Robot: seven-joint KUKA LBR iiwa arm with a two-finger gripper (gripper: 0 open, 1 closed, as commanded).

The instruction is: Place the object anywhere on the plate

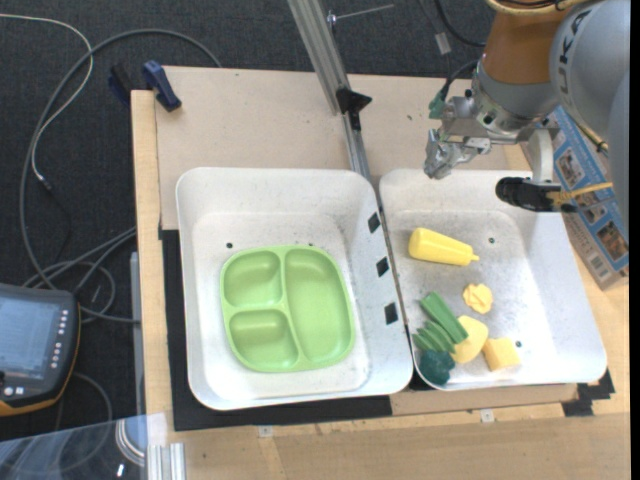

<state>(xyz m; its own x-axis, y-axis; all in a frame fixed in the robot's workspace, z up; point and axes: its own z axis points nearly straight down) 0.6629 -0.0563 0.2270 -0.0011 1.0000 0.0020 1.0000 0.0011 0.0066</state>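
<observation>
Camera view: end effector (436, 170) points down at the far rim of the right bin (585, 318), near that bin's far-left corner. Cannot tell if it is spread or pressed together, the tip is too small and dark against the table (250, 108). It is apart from every loose item

All toy pieces lie in the right bin, all nearer the camera than the end effector:
- yellow long piece (442, 247), closest to the end effector, lying on its side just camera-side of it, narrow end pointing view-right
- small yellow piece (478, 297), further toward the camera and slightly view-right
- green long piece (440, 318), lying at a slant, touching the round yellow piece (470, 343)
- orange-yellow block (501, 353), just beside the round yellow piece
- dark green piece (435, 368), at the near-left corner of the bin, farthest from the end effector

Plate (288, 308), light green with three compartments, sits in the left bin (185, 198), view-left of the end effector and nearer the camera, well apart from it. None of the pieces is on the plate

Grey metal pole (315, 38) runs at a slant view-left of the end effector. Blue clamp (160, 83) is at the table's far-left corner
</observation>
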